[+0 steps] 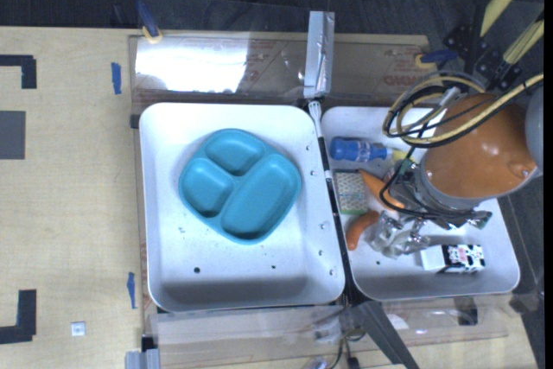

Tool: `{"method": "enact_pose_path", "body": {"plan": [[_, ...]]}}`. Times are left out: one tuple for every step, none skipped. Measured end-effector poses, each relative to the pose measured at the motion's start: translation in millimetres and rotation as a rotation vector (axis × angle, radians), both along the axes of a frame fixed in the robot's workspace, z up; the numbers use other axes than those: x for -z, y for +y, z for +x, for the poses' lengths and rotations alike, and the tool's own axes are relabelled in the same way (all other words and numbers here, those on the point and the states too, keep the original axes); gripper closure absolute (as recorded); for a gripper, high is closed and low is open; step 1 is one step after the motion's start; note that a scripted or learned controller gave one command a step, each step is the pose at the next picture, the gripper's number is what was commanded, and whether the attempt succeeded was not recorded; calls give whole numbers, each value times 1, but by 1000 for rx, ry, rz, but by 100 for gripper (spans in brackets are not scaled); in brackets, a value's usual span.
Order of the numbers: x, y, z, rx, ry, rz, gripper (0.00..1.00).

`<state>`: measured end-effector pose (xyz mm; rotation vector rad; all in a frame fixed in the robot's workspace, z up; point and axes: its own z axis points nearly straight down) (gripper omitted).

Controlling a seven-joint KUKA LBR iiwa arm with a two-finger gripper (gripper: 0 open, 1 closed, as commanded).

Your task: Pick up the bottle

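While I watch from the remote station, I log the following on the worktop (69, 186): two white bins side by side. The left bin (164, 255) carries a blue three-compartment plate (239, 184), set near its centre. The right bin (505, 268) carries the rest. The bottle (357, 151), blue-capped and lying on its side, sits at about ten o'clock in this bin, close to the wall shared with the left bin and just below the far rim. Beneath it, at roughly nine o'clock, lies a small mesh-patterned packet (348, 191), and an orange carrot-like piece (358, 230) sits at about eight o'clock. Another orange item (373, 183) lies just beside the packet, partly hidden by the arm. A small white box with black print (454, 257) rests at five o'clock. The arm's orange band (475, 151) covers the bin's two o'clock area, cables looped above it. The gripper (399, 238) hangs low near the bin's centre, apart from the bottle; I cannot tell how it is set.
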<state>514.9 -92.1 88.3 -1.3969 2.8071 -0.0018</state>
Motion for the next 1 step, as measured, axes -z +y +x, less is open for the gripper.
{"method": "enact_pose_path", "body": {"plan": [[0, -7, -27, -326, -6, -3, 100]]}}
